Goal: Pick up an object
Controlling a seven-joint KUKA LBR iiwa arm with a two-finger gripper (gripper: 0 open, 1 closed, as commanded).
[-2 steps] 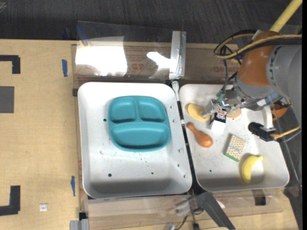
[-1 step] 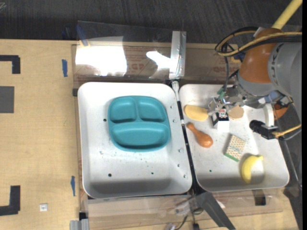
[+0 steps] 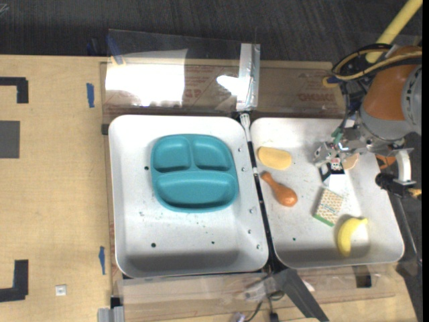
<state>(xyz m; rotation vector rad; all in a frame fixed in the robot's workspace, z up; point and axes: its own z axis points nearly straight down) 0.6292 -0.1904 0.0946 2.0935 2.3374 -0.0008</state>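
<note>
My end effector [image 3: 335,154] hangs low over the right bin [image 3: 301,237], toward that bin's 1 o'clock corner. From the slanted overhead view it reads as a cluster of small grey, white and green parts below my orange-banded wrist. I cannot tell how it is set, and nothing visibly sits in it.

Candidate objects, all loose on the right bin floor:
- pale yellow rounded piece [image 3: 275,157], at 9 o'clock from the end effector, close to the divider between the bins;
- orange-brown drumstick-shaped piece [image 3: 281,190], at about 8 o'clock, lying diagonally with its thin end toward the divider;
- small flat patterned packet [image 3: 329,206], at 6 o'clock, near;
- yellow fruit-like piece [image 3: 351,233], at about 5 o'clock, by the bin's front wall.

The left bin [image 3: 127,247] carries a teal divided plate [image 3: 194,172], roughly centred and flat. I judge it a poor pick: wide, shallow, with no edge raised for two fingers.

Judgement on placement: the four small items are well apart from one another, so each leaves room for a straight descent. The packet is nearest, but it lies flat and may slip out of a pinch. The rounded yellow pieces offer more height to close on.

Status: task not yet done. Everything rests on the bin floors. The table [image 3: 47,180] beyond the bins is plain board with dark markers.
</note>
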